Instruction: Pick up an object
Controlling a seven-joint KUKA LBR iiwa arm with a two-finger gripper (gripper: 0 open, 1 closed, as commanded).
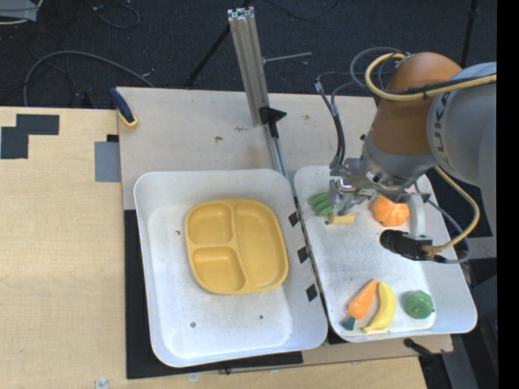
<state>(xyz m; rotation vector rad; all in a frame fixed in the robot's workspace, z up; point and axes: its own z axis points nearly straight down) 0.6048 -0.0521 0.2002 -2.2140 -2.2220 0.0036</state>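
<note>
My gripper [344,194] hangs low over the far left part of the right bin [349,258]. Just left of it, touching or nearly touching, lies a green vegetable [320,203]. A small pale yellow piece [343,218] sits right under the gripper. An orange fruit [391,211] rests to the gripper's right, partly covered by the wrist. At the bin's near end lie a carrot [362,299], a banana [381,308] and a round green fruit [418,304]. Nothing is visibly held.
The left bin [162,298] holds a yellow divided plate [236,245]. A metal post [251,67] rises behind the bins. The rim between the bins carries black clips [302,254]. The arm's grey and orange body [422,112] covers the right bin's far right corner.
</note>
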